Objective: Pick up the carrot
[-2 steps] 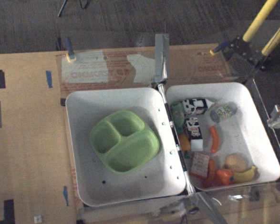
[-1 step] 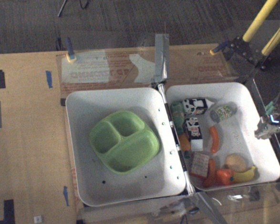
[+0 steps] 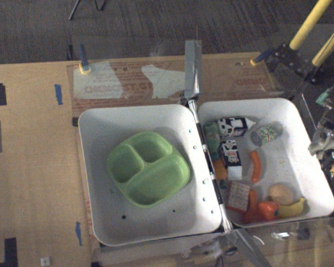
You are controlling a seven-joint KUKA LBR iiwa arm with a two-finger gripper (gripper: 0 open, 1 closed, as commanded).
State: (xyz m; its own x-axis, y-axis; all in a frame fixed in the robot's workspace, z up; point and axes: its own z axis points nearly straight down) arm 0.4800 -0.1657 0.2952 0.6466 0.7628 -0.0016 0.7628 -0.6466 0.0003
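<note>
Task status: not started, judging by how things lie; the carrot, taken to be the slim orange piece, lies flat on the floor of the right bin, near its middle, long axis running roughly towards the camera; nothing grips or touches it. Neighbours: a cow-print carton just beside it on the divider side, a can near its far end, a tan round item and a banana nearer the front wall. A second orange piece lies against the divider and could be mistaken for the target. The left bin carries a green plate. Tool state: cannot be told. Remaining: approach, descent over the carrot, closure, lift.
</note>
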